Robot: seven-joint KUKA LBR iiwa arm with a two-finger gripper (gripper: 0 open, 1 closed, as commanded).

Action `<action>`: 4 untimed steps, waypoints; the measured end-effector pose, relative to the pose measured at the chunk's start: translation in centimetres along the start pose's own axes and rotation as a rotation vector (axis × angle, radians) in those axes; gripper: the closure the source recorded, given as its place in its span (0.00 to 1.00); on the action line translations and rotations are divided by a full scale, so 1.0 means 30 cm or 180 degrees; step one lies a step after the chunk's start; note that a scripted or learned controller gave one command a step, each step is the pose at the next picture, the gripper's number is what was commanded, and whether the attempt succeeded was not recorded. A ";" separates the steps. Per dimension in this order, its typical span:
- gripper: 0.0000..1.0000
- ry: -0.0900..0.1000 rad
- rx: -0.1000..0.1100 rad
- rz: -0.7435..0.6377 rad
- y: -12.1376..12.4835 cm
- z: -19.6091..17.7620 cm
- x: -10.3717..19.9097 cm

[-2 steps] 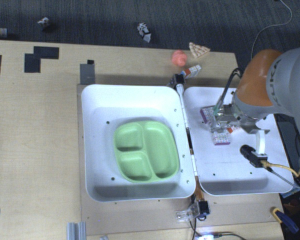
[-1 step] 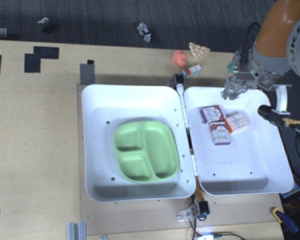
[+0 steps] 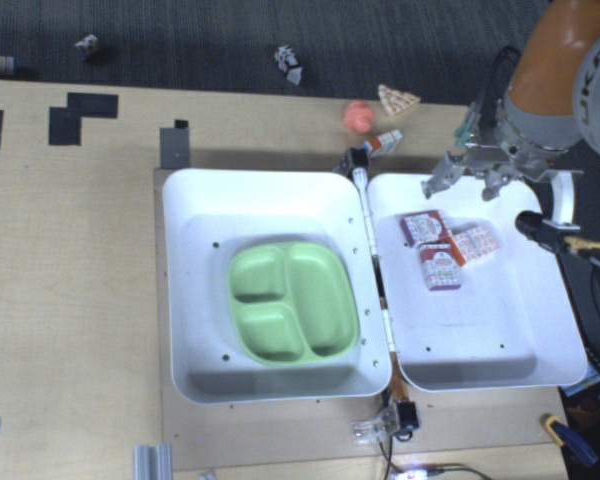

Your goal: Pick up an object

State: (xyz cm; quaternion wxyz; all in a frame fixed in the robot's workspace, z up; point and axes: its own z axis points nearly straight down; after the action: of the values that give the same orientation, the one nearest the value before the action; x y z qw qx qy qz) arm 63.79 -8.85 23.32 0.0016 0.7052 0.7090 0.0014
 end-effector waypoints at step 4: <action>0.00 -0.0003 -0.0031 0.0006 -0.285 0.448 0.015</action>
State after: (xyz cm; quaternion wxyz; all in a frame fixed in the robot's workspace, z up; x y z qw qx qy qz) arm 55.29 -8.47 9.85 0.0053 0.7059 0.7083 0.0045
